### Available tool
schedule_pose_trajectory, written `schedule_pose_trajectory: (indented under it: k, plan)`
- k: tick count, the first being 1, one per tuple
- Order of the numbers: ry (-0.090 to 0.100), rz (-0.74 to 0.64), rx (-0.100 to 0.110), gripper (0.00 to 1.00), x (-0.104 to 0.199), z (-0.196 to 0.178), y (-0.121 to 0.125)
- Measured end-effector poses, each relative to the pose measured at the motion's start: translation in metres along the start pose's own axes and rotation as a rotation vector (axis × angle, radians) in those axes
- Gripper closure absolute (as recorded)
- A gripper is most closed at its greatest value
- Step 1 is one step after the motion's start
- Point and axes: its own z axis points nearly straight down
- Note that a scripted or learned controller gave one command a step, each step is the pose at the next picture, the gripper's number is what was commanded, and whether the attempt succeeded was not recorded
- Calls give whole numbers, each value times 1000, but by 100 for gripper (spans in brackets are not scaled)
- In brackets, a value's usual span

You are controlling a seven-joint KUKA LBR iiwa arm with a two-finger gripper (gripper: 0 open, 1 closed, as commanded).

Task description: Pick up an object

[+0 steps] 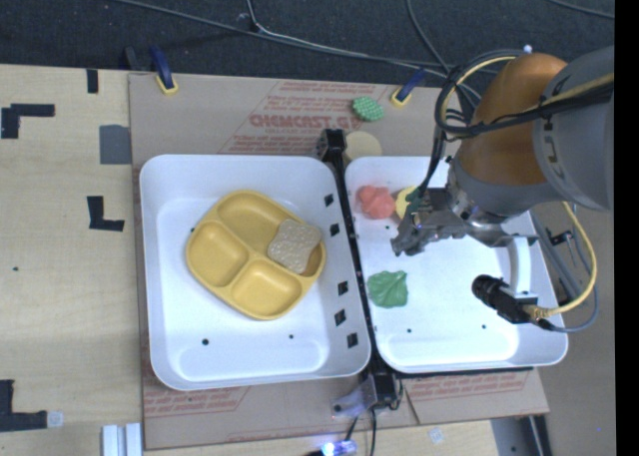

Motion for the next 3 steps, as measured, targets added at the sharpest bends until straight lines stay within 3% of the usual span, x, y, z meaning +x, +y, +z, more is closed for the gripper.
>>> schedule_pose_trajectory:
  k: [3]
  plan:
    - [0,-1,1,100,144,-17,7]
